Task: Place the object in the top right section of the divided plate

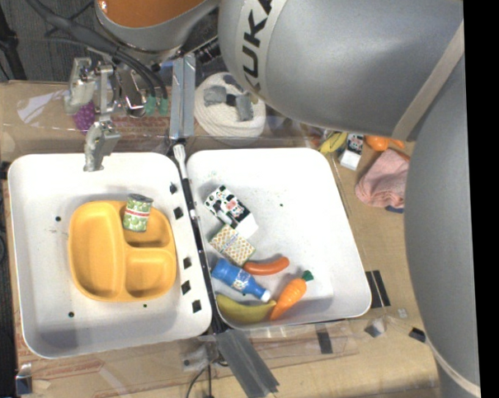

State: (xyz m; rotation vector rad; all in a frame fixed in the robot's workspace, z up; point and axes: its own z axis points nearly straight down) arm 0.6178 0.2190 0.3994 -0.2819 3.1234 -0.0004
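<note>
A small green and white can (pixel 138 212) stands upright in the top right section of the yellow divided plate (pixel 104 262), close against the ridge that parts that section from the large one on the left. The plate lies in the middle of the left white bin (pixel 37 244), with bare white floor all around it. The gripper (pixel 104 118) hangs above the far rim of that bin, well apart from the can, its metal fingers (pixel 95 147) pointing down with nothing between them; whether they are spread or closed I cannot tell from this angle. The grey arm (pixel 351 58) fills the upper right of the view, with its orange band (pixel 150 9) at the top. In the right white bin (pixel 316 208) lie a black and white cow-patterned carton (pixel 227 208), a checkered block (pixel 233 246) just below it, a red sausage (pixel 266 266), a blue bottle (pixel 237 281), a carrot (pixel 290 293) and a banana (pixel 242 308), the last four crowded together near the front edge. Behind the bins sits a roll of white rope (pixel 227 112), and a pink cloth (pixel 382 180) lies on the bench to the right
</note>
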